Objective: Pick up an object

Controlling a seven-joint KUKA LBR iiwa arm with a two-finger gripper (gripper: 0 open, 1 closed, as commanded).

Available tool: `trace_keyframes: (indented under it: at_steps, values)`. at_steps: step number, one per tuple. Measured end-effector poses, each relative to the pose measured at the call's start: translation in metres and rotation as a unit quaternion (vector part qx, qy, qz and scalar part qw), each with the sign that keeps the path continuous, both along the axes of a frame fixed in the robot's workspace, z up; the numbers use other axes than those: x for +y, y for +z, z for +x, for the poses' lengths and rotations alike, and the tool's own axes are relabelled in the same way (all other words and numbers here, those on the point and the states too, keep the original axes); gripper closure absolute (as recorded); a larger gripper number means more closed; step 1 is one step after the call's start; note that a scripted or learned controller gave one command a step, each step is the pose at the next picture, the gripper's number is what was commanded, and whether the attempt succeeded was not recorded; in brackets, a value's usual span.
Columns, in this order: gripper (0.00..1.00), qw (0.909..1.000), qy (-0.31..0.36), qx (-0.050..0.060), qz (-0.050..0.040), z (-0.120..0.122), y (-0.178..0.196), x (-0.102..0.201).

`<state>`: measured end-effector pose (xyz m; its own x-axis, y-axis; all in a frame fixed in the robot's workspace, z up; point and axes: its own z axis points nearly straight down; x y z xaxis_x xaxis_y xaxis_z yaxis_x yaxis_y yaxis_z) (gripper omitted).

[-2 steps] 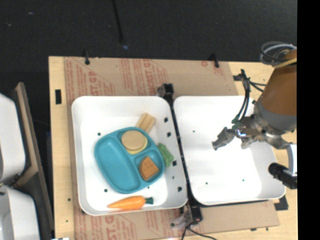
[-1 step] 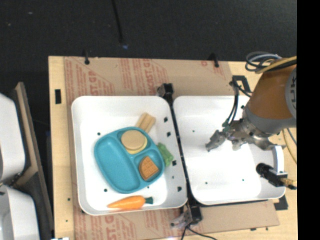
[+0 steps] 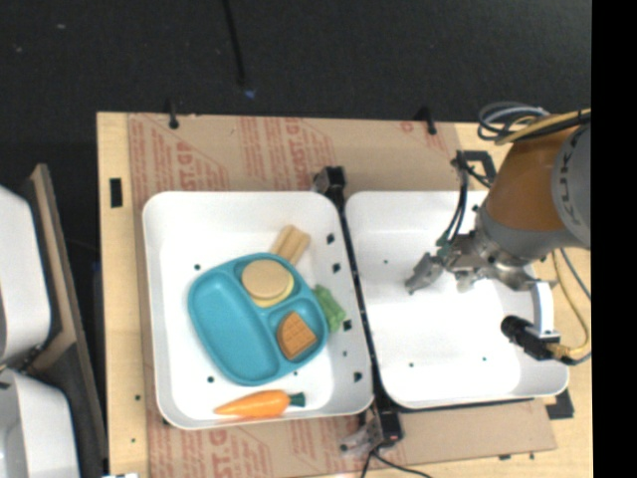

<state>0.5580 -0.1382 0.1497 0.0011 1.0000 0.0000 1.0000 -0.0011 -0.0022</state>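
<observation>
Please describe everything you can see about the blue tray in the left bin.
The blue tray is a rounded, glossy plate that looks like plastic, split into one long compartment and two smaller ones. It lies flat and slanted on the floor of the left bin. A round tan disc rests in its upper small compartment and a brown waffle-like piece in the lower one. A green item sits at its right edge, and the carrot lies just below it.

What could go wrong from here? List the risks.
1. The gripper is over the right bin, while every object lies in the left bin; closing here would likely grab nothing.
2. The biscuit and waffle sit on the blue tray, so a grasp may drag the tray.
3. The carrot lies near the bin wall, leaving little room.
</observation>
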Motion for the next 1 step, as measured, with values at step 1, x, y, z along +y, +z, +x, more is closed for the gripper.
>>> trace_keyframes:
  at_steps: [1]
  values:
    - [0.0,1.0,-0.005,0.001,0.0005,-0.0189,-0.0514,0.022]
